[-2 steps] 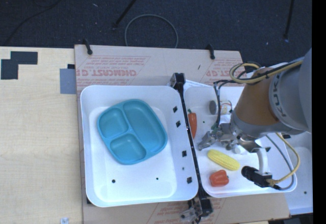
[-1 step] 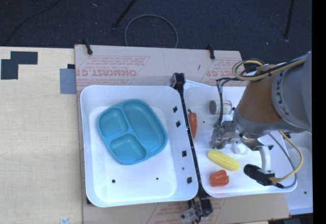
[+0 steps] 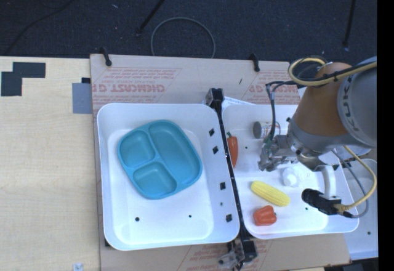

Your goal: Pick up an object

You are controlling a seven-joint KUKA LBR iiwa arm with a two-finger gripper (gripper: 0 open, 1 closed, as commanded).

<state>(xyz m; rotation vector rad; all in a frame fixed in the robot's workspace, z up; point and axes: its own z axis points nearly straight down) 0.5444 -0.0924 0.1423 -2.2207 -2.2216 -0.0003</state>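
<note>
While the pincer (image 3: 268,159), its state impossible to tell, hangs mid-right bin (image 3: 246,214), corn (image 3: 269,193) and red pepper (image 3: 265,215) lie near its front rim, the carrot (image 3: 233,148) against the divider, a blue tray (image 3: 160,158) in the roomy left bin (image 3: 117,226).

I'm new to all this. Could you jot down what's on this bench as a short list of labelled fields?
left bin: holds a blue divided plate
right bin: holds a yellow corn cob, a red pepper, a carrot by the divider, a small grey object and a small white object
arm: reaches in from the right, over the right bin
hand: low over the right bin, above the corn cob; nothing seen between its fingers
under the bins: cardboard sheet
</note>
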